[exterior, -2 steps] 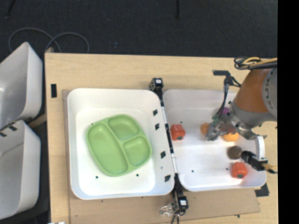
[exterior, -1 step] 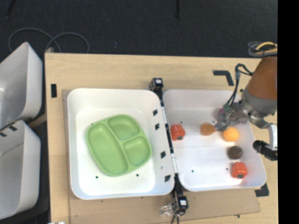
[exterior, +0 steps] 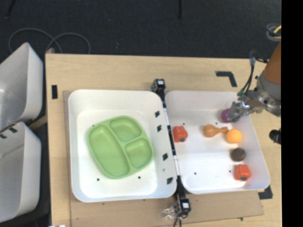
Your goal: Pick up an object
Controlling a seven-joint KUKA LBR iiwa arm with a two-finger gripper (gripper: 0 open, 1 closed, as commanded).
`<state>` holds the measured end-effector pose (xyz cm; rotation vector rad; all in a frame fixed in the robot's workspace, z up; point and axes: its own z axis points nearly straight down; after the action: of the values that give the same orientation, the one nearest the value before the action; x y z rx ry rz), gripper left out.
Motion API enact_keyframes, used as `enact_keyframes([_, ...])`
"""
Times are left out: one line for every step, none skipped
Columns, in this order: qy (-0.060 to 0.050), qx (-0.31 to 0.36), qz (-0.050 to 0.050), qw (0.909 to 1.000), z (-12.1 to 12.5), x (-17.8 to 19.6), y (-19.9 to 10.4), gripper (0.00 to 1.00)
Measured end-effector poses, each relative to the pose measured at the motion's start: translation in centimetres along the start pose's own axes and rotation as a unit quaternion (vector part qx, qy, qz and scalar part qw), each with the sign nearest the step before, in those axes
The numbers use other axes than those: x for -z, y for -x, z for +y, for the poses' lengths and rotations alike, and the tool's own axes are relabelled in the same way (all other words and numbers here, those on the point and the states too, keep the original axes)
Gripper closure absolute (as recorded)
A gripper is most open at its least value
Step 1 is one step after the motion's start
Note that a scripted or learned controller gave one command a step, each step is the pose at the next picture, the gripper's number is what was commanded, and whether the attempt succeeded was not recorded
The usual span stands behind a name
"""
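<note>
The gripper (exterior: pixel 235 111) sits over a purple object (exterior: pixel 226 115) at the right bin's (exterior: pixel 208 186) two o'clock; finger state cannot be told. So near the wall, a grasp may slip.

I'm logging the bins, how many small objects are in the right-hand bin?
6. Red piece by the divider, orange gourd shape and orange ball mid-bin, brown piece, red piece near the front corner, purple piece beside the end effector, partly hidden.
</note>
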<state>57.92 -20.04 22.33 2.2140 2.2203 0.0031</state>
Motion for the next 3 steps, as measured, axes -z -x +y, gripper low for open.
enact_keyframes([-0.001, 0.0, 0.0, 1.0, 0.2, 4.6, 0.2, 1.0])
enact_keyframes([-0.004, 0.001, 0.001, 1.0, 0.2, 3.2, -4.6, 1.0])
enact_keyframes([-0.003, 0.001, 0.001, 1.0, -0.2, 3.6, -9.0, 1.0])
